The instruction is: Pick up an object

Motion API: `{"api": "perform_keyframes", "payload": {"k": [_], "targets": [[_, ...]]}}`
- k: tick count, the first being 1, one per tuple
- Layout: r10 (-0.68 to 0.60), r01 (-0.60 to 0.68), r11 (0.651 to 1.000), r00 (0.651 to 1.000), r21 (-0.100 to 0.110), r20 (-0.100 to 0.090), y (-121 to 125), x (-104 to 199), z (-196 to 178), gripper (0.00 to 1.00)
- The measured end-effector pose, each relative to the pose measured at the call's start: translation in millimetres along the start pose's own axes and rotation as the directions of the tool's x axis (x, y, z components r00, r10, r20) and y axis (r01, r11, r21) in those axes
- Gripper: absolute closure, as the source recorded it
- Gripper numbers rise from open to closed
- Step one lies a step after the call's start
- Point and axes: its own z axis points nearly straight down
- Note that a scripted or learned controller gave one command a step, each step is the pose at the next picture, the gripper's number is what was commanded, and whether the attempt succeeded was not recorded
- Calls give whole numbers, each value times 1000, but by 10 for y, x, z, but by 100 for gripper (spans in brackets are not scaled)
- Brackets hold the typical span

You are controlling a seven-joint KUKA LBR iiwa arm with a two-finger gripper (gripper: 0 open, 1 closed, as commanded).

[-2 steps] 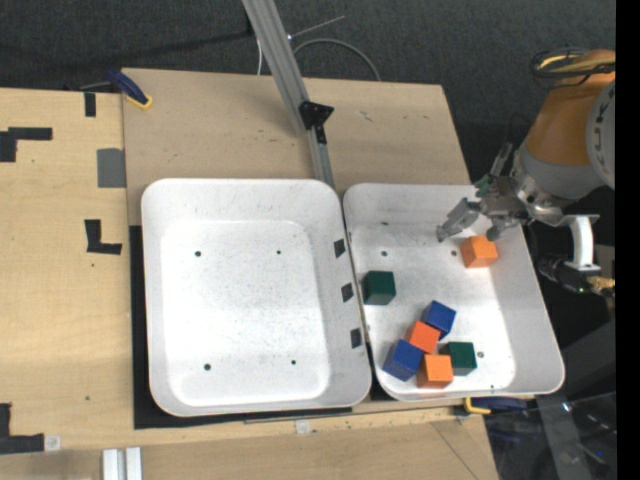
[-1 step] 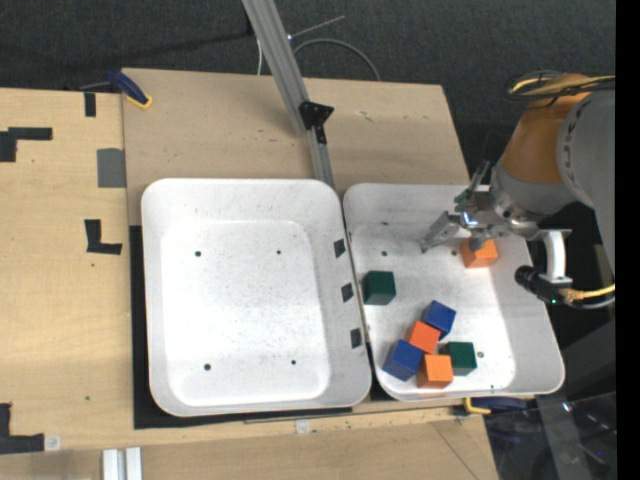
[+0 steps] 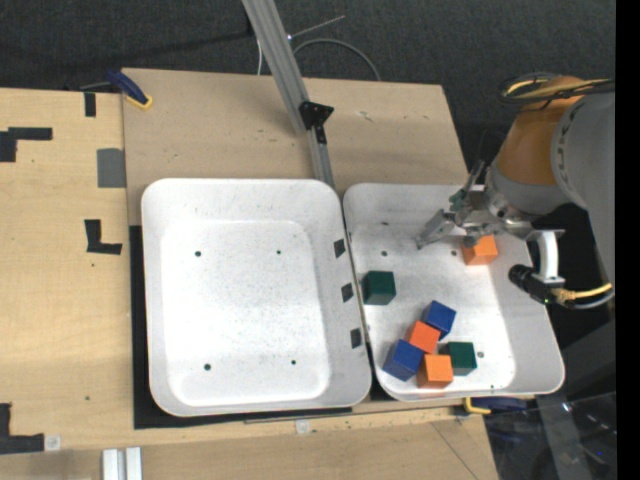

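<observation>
Two fingers (image 3: 436,231) of our gripper (image 3: 455,230) look spread apart over the right bin (image 3: 400,208), clamping nothing we can see. Just beside them, toward the arm, sits an orange cube (image 3: 481,250); whether it touches them we cannot tell.

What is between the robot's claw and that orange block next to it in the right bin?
Nothing visible stands between them. The gripper sits low in the right bin, and the orange block lies right beside it. The other blocks cluster nearer the bin's front edge, away from that spot.
</observation>
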Motion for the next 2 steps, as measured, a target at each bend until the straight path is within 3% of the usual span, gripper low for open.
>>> {"api": "perform_keyframes", "payload": {"k": [1,2], "targets": [[-2,2,1000,1000,1,-2,4,18,-82,100],[3,-3,1000,1000,8,0,-3,1,-714,100]]}}
